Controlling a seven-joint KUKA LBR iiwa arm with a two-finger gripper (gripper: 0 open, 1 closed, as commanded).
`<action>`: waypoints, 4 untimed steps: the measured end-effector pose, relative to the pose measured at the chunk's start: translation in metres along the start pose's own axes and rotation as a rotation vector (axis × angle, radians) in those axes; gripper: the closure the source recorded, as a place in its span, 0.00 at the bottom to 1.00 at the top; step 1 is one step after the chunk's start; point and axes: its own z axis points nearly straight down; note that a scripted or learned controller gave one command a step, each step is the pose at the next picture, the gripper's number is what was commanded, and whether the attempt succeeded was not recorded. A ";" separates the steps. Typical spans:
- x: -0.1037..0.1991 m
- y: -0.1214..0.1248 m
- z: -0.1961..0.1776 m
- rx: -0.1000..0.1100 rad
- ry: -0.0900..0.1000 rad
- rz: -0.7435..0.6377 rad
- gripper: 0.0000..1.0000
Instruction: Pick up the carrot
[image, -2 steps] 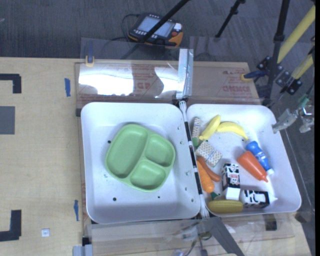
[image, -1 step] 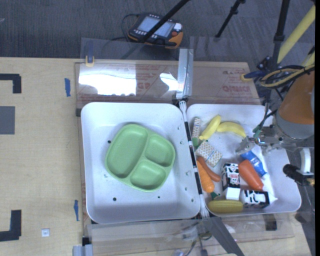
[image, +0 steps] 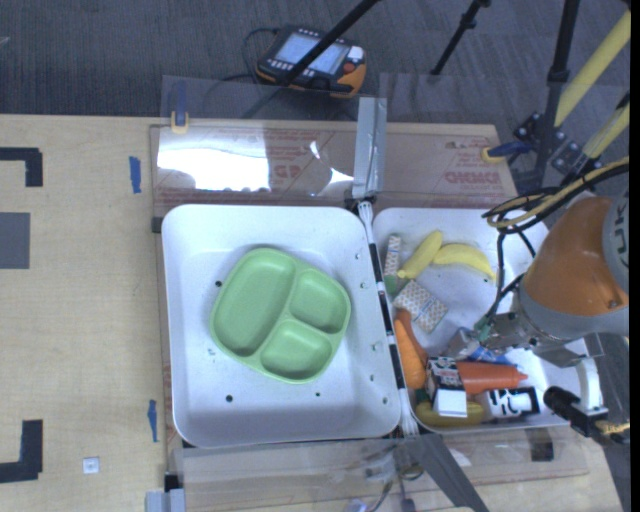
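Note:
The carrot (image: 407, 352), orange and slender, lies lengthwise along the left wall of the right bin (image: 520, 228), its tip pointing toward the front edge. My gripper (image: 487, 336) hangs over the middle of that bin, below the grey wrist and orange band (image: 572, 270). It is to the right of the carrot, roughly a hand's width away, above a heap of small items. Nothing can be seen held in it.
Two yellow bananas (image: 447, 255) lie at the back of the right bin, with a patterned packet (image: 421, 303) in front of them. An orange-red long item (image: 490, 376), black-and-white boxes (image: 512, 403) and other clutter fill the front. The left bin (image: 190, 250) holds a green divided plate (image: 281, 314).

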 end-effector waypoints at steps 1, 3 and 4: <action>0.029 -0.012 -0.001 -0.004 -0.004 0.081 0.00; 0.015 0.042 -0.001 -0.003 -0.004 -0.477 1.00; 0.017 0.028 -0.001 -0.005 -0.002 -0.318 1.00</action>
